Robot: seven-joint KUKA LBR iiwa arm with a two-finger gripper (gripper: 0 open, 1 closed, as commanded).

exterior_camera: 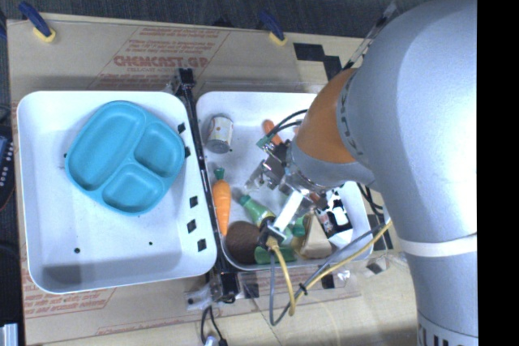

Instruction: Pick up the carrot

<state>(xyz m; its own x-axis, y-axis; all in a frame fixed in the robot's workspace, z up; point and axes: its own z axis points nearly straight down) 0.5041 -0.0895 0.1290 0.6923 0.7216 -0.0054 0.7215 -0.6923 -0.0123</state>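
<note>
Camera view is listing, against the carrot (220, 207): one carrot, a smooth orange taper, lying along the right bin's (243, 105) left wall. One dull metal cylinder (219, 134) is lying beyond its thick end, and one brown rounded lump (241, 239) is sitting beside its tip. One glossy blue three-compartment tray (126, 156) is resting well left. My gripper (269, 168) is hovering just right; whether it is open or closed, I cannot tell.

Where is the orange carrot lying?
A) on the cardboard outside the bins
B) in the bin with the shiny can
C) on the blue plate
B: the carrot lies in the same bin as the shiny can, while the blue plate sits in the other bin.
</note>
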